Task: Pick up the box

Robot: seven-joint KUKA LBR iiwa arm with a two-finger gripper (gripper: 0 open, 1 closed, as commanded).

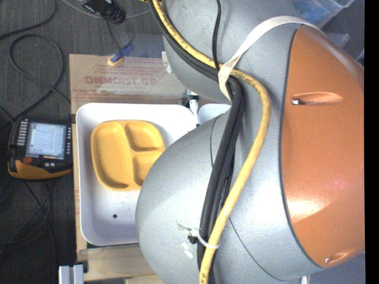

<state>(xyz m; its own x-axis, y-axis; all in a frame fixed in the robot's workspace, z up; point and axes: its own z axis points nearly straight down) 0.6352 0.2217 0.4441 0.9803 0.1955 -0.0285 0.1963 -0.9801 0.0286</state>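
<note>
Looming across most of the camera view, the arm (254, 158) swings its grey casing and orange band between the lens and the bench, with a yellow cable and a black cable strapped down its side. Its bulk covers the right-hand part of the scene, so the gripper's state cannot be told from here, and nothing can be said of any hold. The box cannot be made out either; if it is on the bench, it probably lies somewhere under that casing. What does show is the left white bin (83, 158), and in it a yellow divided tray (121, 155) lying flat, open side up, near the bin's upper half. A handheld control pendant (41, 147) rests on the dark floor to the left, well clear of the bins. Judging by this, the pick looks undecided.
</note>
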